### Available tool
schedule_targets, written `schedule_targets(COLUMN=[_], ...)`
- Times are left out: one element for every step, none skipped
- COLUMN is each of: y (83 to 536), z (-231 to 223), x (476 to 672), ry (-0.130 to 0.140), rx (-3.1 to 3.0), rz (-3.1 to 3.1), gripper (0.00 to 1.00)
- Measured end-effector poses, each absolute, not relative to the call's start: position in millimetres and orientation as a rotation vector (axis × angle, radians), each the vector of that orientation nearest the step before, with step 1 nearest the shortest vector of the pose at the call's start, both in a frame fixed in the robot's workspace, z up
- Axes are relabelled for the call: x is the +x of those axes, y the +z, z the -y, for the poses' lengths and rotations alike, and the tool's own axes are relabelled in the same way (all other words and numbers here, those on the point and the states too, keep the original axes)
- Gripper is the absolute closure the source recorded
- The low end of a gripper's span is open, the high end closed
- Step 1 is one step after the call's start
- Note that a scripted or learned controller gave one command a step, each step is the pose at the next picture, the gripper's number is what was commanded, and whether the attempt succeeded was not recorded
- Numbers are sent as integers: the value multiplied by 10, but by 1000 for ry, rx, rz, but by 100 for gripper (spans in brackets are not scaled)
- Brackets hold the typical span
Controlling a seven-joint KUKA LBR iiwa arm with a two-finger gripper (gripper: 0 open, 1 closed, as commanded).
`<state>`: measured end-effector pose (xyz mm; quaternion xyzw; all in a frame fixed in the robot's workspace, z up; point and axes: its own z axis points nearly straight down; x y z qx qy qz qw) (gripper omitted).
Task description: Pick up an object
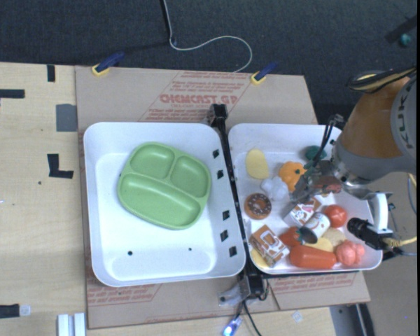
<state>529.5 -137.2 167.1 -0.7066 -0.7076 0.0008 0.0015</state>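
The right bin (294,133) holds several toy foods: a yellow lemon-shaped piece (257,163), an orange piece (290,173), a chocolate donut (257,205), a small printed box (268,243), a red sausage (312,258), a red tomato (336,215), a pink piece (349,253) and a white-and-red can (305,213). My gripper (312,185) is low over the middle of this bin, just right of the orange piece and above the can. The arm hides what lies directly under it.
The left bin (98,208) holds a green divided plate (164,184). A dark green item (312,152) lies near the right bin's far side. Black clips run along the divider (227,187) between the bins. A cable (210,44) lies beyond the bench.
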Motion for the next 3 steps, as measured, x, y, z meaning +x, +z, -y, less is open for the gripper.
schedule_targets(y=[2222, 4163, 4300], z=[508, 114, -802], x=[5320, 4936, 4832], ry=[-8, -22, -3], rx=[-2210, -2221, -2208], rz=[2234, 2236, 2233], gripper=[100, 100, 100])
